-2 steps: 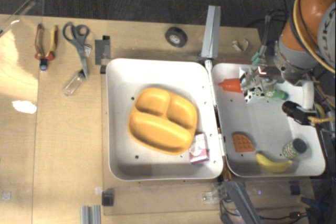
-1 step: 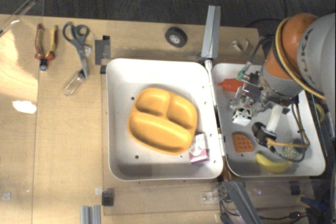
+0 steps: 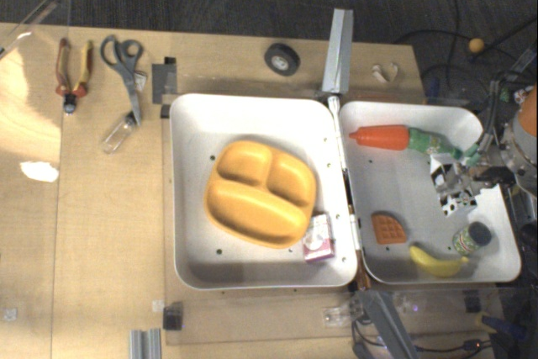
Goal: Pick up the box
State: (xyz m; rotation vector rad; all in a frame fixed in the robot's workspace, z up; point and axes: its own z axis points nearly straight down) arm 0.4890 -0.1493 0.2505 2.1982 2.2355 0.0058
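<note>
The camera view looks down on a wooden bench [image 3: 92, 248] with two white bins side by side. In the left bin [image 3: 189, 181] a big yellow, loaf-shaped moulded piece [image 3: 262, 191] fills the middle. The box [image 3: 319, 238], small and pink-and-white, lies at that bin's lower right corner, touching the yellow piece's lower right edge and sitting close against the wall that divides the bins.

The gripper [image 3: 458, 181] hangs over the right half of the right bin [image 3: 403, 265], reaching in from the right edge. It is a tangle of dark and pale parts against the white floor, and I cannot tell how far apart its jaws stand or whether anything lies between them; it may be just above the bin floor, but the slant makes that hard to judge. The box is well apart from it, to its left and a little lower in the view, across the dividing wall.

In the right bin lie an orange carrot-shaped toy [image 3: 382, 137] with a green end near the top wall, a small orange waffle-like square [image 3: 388, 228] near the lower left, a banana [image 3: 437, 261] along the bottom wall, and a small dark-capped round thing [image 3: 472, 238] just beside the banana's right end.

On the bench left of the bins lie scissors [image 3: 126, 71] and red-handled pliers [image 3: 71, 71]; a roll of black tape [image 3: 282, 59] sits above the left bin.
</note>
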